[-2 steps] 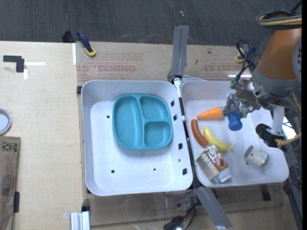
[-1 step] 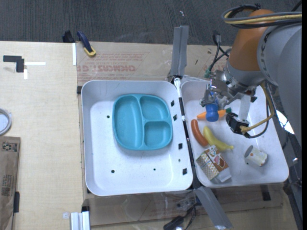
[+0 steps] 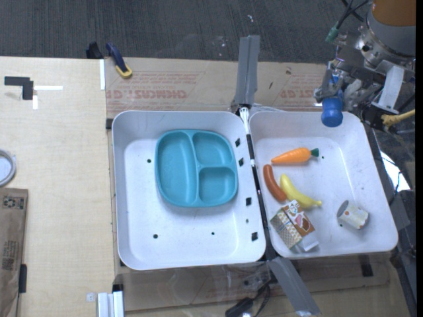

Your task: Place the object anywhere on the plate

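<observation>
We see our tool point(image 3: 332, 105) clamped on a blue object point(image 3: 332, 114) above the right bin's point(image 3: 377, 177) far edge; the plate point(image 3: 196, 168) sits in the left bin point(image 3: 132, 197).

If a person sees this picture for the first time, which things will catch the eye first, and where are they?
The turquoise plate with three compartments stands out in the left bin. In the right bin lies a bright cluster: a carrot, a sausage, a banana and a small carton. At the upper right, the gripper hangs above that bin's far corner, with a blue object at its tip.
</observation>
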Controlling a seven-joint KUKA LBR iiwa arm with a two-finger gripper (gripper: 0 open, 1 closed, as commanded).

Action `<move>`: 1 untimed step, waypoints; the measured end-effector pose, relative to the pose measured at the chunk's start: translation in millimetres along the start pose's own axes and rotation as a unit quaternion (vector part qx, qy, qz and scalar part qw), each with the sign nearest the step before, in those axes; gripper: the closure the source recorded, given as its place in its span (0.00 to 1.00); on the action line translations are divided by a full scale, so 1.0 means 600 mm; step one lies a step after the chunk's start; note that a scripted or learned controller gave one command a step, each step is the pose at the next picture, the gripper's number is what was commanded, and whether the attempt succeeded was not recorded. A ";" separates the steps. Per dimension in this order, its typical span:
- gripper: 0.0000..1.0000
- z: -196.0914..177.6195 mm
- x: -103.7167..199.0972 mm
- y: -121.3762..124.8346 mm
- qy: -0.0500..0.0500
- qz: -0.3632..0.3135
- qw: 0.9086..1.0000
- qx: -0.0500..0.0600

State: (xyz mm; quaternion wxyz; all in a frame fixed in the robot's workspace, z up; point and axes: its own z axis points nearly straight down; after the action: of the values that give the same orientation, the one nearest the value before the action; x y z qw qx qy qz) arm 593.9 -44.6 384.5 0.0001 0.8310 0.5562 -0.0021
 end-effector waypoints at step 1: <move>1.00 0.163 0.055 -0.090 0.000 0.002 1.000 0.001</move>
State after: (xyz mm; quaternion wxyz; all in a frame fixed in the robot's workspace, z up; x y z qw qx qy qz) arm 556.1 6.4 286.6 -0.0010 0.8324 0.5542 -0.0030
